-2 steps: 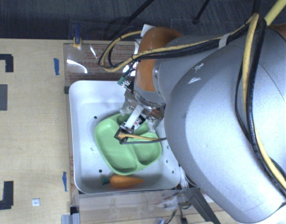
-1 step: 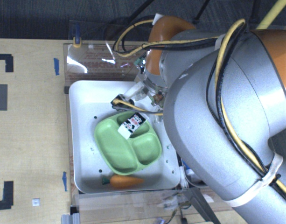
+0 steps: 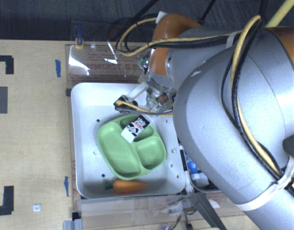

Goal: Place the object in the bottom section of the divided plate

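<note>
A green divided plate (image 3: pixel 119 153) lies in the middle of the left white bin (image 3: pixel 84 128), with one large section on its left and two smaller ones on its right. An orange carrot (image 3: pixel 129 186) with a green top lies on the bin floor just below the plate, against the front wall. My gripper (image 3: pixel 130 116) hangs over the plate's upper edge, and a white piece with black markings (image 3: pixel 136 127) sits at its lower tip above the upper right section. The carrot is well apart from the gripper. The arm's big grey body (image 3: pixel 233 109) covers the right side.
A clear plastic sheet (image 3: pixel 101 61) lies along the bin's far side. The wooden bench (image 3: pixel 31 128) to the left carries black corner marks and blue tape strips. Cables (image 3: pixel 132 30) loop above the wrist. Small blue and white items (image 3: pixel 192 169) show at the bin's right wall.
</note>
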You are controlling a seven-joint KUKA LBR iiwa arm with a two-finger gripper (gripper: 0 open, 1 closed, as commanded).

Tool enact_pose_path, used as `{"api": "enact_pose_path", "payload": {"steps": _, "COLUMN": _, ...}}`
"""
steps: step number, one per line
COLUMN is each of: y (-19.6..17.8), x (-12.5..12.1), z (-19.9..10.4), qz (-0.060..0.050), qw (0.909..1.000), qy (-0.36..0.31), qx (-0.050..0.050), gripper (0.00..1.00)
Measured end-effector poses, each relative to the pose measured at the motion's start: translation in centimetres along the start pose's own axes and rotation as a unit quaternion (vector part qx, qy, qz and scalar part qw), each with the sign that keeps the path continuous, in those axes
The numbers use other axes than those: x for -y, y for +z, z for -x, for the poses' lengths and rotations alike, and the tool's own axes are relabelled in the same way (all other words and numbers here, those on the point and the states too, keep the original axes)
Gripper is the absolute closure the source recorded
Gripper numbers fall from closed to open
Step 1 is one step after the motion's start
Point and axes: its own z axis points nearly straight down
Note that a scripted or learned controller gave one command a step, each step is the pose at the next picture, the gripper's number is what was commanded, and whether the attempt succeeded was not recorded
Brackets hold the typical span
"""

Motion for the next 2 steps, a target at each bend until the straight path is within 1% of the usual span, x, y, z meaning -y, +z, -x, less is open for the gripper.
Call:
{"api": "enact_pose_path", "payload": {"steps": 1, "y": -12.0, "x": -2.7, "z": 1.8, "qz": 0.001, "qw": 0.9838, "qy": 0.179, "qx": -0.004, "gripper": 1.00}}
{"api": "enact_pose_path", "payload": {"steps": 2, "y": -9.8, "x": -5.8, "z": 4.4, "qz": -0.001, "qw": 0.9919, "qy": 0.127, "qx": 0.000, "gripper": 1.00}}
